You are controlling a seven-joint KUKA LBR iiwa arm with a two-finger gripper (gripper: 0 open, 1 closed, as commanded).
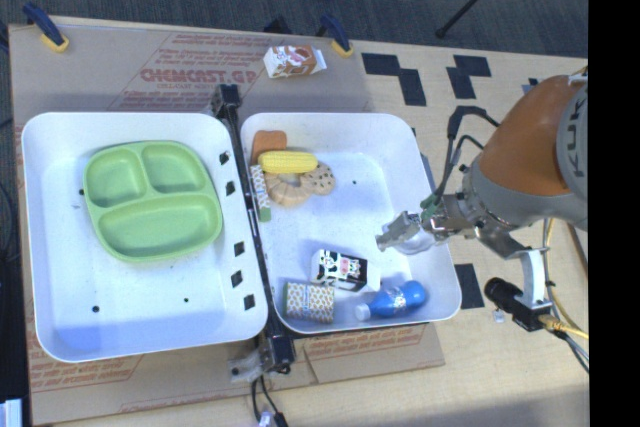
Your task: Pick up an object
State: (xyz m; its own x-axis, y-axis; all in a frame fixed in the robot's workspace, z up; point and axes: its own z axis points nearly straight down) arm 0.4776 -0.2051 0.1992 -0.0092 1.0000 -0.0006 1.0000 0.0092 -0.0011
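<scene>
Hovering over the right bin's (425,177) right edge, the claw (392,235) looks released, grasping nothing. The blue bottle (393,301) by the bin's front right corner seems light, slippery; grab its middle.

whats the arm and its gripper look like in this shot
The arm is bulky and rounded, grey with a broad orange band above the wrist. Thin dark cables loop along its side. The gripper is a small, pale metallic grey assembly. A black cylindrical part sits by the arm's lower side.
</scene>
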